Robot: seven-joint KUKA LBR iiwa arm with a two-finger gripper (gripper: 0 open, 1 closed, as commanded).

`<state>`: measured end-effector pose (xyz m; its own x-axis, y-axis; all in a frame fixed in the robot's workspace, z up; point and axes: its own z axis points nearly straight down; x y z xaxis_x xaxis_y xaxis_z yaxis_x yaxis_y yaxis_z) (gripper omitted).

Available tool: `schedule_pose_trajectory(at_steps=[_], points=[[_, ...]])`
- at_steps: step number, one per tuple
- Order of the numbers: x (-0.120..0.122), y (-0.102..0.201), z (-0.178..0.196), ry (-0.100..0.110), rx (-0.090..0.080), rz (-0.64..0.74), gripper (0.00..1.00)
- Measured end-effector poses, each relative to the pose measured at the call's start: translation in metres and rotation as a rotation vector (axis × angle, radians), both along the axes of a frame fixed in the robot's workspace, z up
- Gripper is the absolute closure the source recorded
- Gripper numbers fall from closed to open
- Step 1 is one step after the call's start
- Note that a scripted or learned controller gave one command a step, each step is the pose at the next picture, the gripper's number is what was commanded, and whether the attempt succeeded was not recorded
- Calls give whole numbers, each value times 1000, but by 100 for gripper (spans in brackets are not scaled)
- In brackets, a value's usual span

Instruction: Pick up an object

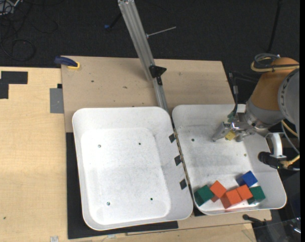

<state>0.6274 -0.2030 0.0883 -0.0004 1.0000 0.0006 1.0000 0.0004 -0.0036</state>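
Now we see the arm (273, 92) reaching in from the right, its gripper (229, 133) low over the far part of the right bin (202, 120). We make out 2 thin fingers (219, 134) splayed apart, with nothing between them.

Well apart from the gripper, the blocks sit bunched in the near right corner of that bin. We count 2 green blocks, one (204, 193) at the left end of the cluster and the other (256, 193) at the right end. Between them lie 2 orange blocks, the smaller (218, 189) just beside the left green one and the larger (235, 195) nearer the bin's near rim. A blue block (248, 178) sits on the far side of the cluster, beside the right green one.

The left bin (92, 120) lies alongside, touching the right bin along their shared edge.
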Motion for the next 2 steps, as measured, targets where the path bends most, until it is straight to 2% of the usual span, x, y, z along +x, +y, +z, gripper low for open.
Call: schedule_pose_trajectory(at_steps=[1,2], points=[[0,0,12,0,0,0,100],[-2,-3,75,-8,-2,-2,100]])
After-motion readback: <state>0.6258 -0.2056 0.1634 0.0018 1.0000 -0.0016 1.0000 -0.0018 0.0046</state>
